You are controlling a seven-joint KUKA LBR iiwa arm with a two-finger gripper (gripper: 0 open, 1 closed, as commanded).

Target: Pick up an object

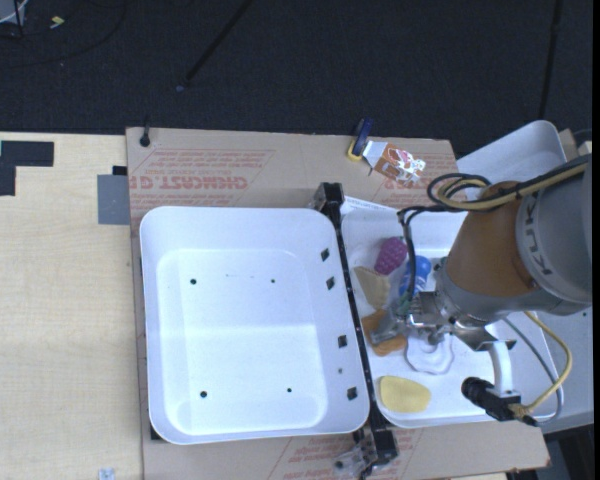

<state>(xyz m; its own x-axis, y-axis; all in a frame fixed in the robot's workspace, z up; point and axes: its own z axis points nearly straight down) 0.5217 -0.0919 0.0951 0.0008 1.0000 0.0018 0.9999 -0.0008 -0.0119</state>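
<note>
The left bin (240, 323) sits on a cardboard sheet (230, 173) that covers the table (50, 308). Just beside it, the right bin (375, 228) holds a cluster of objects: a tan piece (370, 286), a purple object (390, 256), a blue object (421, 268), an orange-brown object (383, 343), a white piece (430, 358) and a yellow disc (404, 395) near the front wall. The gripper (423, 320) hangs low over this cluster, between the blue object and the white piece; whether it grasps anything cannot be told. The arm (510, 253) reaches in from the right.
</note>
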